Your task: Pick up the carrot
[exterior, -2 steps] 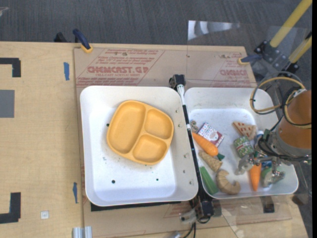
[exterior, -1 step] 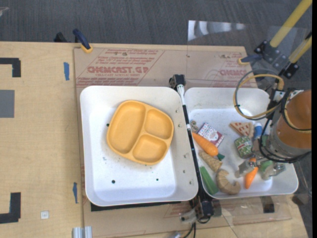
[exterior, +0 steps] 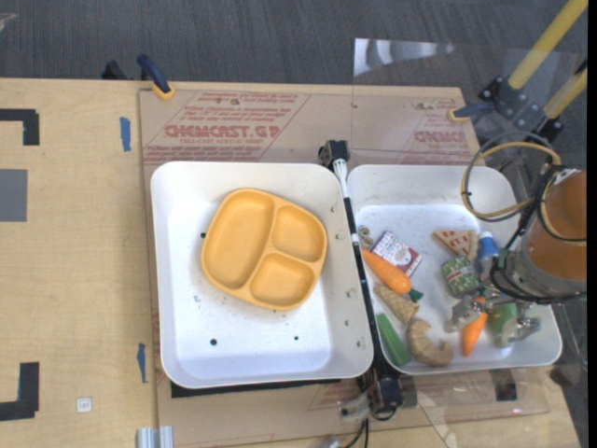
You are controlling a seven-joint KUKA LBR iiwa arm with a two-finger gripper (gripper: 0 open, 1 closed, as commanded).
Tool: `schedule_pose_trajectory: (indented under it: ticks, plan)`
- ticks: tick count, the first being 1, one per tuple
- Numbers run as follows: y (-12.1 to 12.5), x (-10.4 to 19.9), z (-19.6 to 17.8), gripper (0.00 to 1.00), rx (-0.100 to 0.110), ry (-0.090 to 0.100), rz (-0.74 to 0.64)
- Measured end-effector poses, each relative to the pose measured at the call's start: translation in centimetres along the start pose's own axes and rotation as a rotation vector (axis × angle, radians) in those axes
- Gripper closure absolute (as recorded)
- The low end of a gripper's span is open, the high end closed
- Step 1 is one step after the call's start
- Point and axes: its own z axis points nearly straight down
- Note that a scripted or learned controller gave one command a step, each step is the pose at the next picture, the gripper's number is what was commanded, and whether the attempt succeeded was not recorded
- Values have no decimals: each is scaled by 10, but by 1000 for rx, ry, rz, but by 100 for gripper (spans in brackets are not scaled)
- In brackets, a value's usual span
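Bench [exterior: 75, 278] w/ white bins [exterior: 177, 343].

Yellow divided plate [exterior: 264, 248], left bin [exterior: 177, 278]

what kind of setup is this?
Likely a robot lab pick-and-place bench: two white bins on a protective-film sheet, toy food such as a carrot, and a clamp.

Bench [exterior: 65, 278]: pale wood top, black tape marks near left edge. A brown cardboard sheet [exterior: 233, 124] with red print lies on it; left bin [exterior: 177, 343] and right bin [exterior: 410, 180] apparently rest on that sheet, touching.
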Motion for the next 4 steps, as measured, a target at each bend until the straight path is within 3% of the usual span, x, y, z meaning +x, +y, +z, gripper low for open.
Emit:
schedule_pose_trajectory:
  ticks: [1, 2, 3, 4]
  plan:
    - [7, -23, -1, 0, 10, 5, -380]
    - [4, -16, 0, 0, 8, -3, -682]
    - [8, -27, -1, 0, 11, 4, -901]
    - [16, -46, -1, 0, 7, 7, -1236]
